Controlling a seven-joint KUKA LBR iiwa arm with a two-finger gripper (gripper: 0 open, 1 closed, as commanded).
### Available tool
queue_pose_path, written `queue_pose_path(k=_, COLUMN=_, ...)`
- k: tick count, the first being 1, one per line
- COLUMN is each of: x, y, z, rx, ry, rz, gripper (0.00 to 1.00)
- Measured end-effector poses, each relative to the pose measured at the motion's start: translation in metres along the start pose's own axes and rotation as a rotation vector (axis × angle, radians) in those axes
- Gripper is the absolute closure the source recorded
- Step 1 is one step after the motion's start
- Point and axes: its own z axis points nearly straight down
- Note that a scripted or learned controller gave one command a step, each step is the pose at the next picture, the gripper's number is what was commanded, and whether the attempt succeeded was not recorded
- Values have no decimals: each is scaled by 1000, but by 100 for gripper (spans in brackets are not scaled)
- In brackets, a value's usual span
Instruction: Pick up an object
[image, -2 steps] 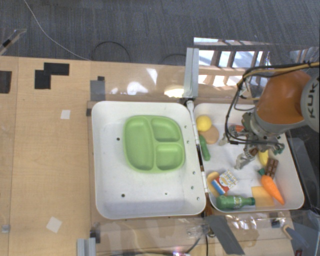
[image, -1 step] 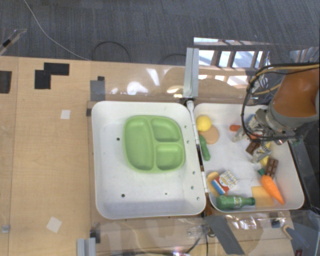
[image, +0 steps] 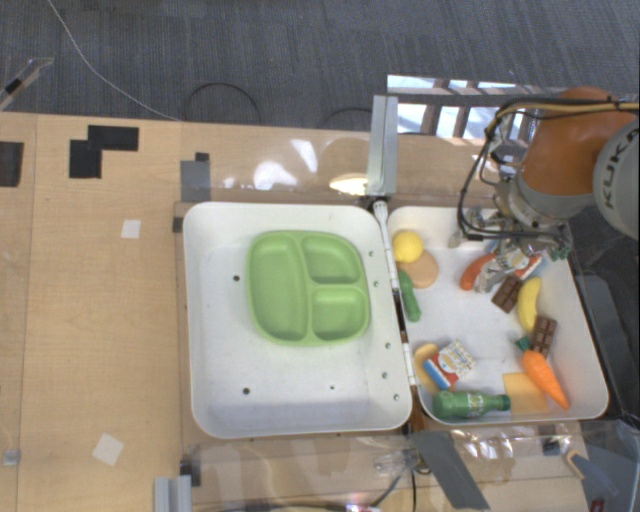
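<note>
Hovering over the red-orange toy (image: 476, 272), long axis slanting up-right, claw (image: 515, 262) state unclear.

The left bin (image: 215, 400) lies open around the green tray (image: 305, 287). The right bin (image: 590, 385) is crowded: bottle (image: 470, 404), carrot (image: 546, 378) and banana (image: 528, 303) line its edges, leaving bare floor mid-bin.

We lose the arm (image: 590, 150) past the right edge. Its wrist hides most of the claw (image: 515, 262), so its fingers stay unclear. The small packet's (image: 457, 360) print is unreadable.
</note>
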Motion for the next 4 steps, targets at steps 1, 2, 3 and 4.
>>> queue_pose_path(k=1, x=31, y=22, z=1, rx=-1, ry=3, rz=118, gripper=0)
queue_pose_path(k=2, x=-19, y=77, z=1, rx=-3, ry=4, rz=226, gripper=0)
queue_pose_path(k=3, x=12, y=49, z=1, rx=0, ry=3, rz=268, gripper=0)
queue_pose_path(k=4, x=18, y=-38, z=3, rx=-3, ry=23, rz=467, gripper=0)
